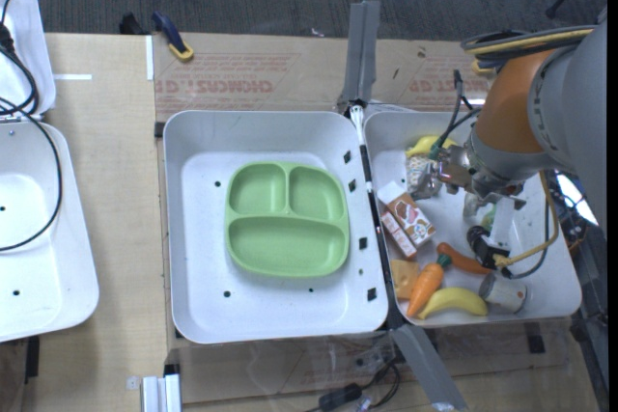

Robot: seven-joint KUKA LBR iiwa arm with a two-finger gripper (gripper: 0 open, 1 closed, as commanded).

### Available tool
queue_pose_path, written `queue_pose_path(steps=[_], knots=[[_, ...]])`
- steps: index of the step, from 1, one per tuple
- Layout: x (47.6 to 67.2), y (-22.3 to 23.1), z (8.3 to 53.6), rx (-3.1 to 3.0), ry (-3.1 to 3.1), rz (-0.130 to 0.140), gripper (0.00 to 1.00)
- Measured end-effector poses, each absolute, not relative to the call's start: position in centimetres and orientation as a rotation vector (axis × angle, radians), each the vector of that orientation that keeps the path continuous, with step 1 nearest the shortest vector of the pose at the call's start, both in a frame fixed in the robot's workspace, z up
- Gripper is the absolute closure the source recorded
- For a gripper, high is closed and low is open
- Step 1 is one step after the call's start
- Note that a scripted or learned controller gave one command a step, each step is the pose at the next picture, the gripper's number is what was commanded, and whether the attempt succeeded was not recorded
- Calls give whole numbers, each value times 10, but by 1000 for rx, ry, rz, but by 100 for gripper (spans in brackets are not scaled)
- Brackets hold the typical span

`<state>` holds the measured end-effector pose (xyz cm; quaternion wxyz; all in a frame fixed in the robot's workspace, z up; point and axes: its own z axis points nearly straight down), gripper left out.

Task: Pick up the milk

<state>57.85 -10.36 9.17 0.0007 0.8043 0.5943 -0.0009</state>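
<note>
Gripper (432,171) at the end of the grey and orange arm (517,116) is hanging low in the right bin (541,299), right of frame centre, beside a small speckled item I cannot identify; whether its fingers are parted or closed I cannot tell, and nothing is visibly sitting between them. The milk carton (407,223) is lying flat just below and left of it, close to the wall dividing the bins. To grasp well, I judge the tool should be centring over the carton and closing across its narrow sides. Room is tight: a carrot (426,287) and a banana (456,303) are crowding below, and another banana (423,146) above. The left bin (188,207) is holding a green divided plate (287,219).
</note>
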Motion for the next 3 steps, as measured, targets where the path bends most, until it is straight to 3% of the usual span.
queue_pose_path(steps=[1, 2, 3], knots=[[578, -104, 100, 2529, 1865, -6, 100], [566, -42, 191, 2387, 2044, -3, 100], [511, 35, 191, 2251, 2195, -6, 100]])
